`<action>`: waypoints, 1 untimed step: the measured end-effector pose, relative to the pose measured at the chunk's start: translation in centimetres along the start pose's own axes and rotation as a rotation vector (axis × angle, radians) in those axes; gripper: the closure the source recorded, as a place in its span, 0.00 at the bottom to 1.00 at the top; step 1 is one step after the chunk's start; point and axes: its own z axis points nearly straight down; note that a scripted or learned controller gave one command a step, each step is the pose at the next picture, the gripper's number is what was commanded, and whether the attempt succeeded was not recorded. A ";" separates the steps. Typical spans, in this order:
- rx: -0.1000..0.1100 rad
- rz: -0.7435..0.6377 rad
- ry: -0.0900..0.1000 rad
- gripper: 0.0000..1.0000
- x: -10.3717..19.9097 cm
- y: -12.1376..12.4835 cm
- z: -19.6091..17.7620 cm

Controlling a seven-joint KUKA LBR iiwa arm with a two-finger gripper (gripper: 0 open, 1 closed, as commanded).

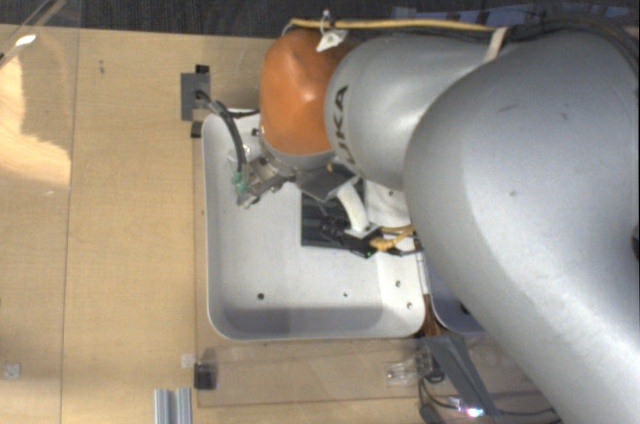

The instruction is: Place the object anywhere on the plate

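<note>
1. The grey arm (500, 162) takes up the right half of the camera view and hides whatever lies beneath it. I cannot tell where the plate sits.
2. The wooden bench (120, 212) lies bare to the left.
3. The left white bin (300, 307) has an open floor along its near side.
4. The orange band (295, 107) hangs over the bin's far left corner, and the wrist points down and to the left.
5. The gripper (248, 184) is low over the bin floor, close to the left wall. Its tip is too small and blurred to tell whether it is clenched or released, or whether it touches the floor.
6. A green fleck (240, 180) sits right at the gripper's tip. It may be the object, or it may be part of the tool; I cannot say which, nor whether it is held.
7. Judging by the pose, the step in hand is the pick or the moment just around it, and the placing is not yet done. The next move calls for a firm hold, a straight lift clear of the bin wall, then a carry to the plate.
</note>
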 end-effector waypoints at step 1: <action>0.029 -0.124 0.010 1.00 -2.1 4.5 -5.1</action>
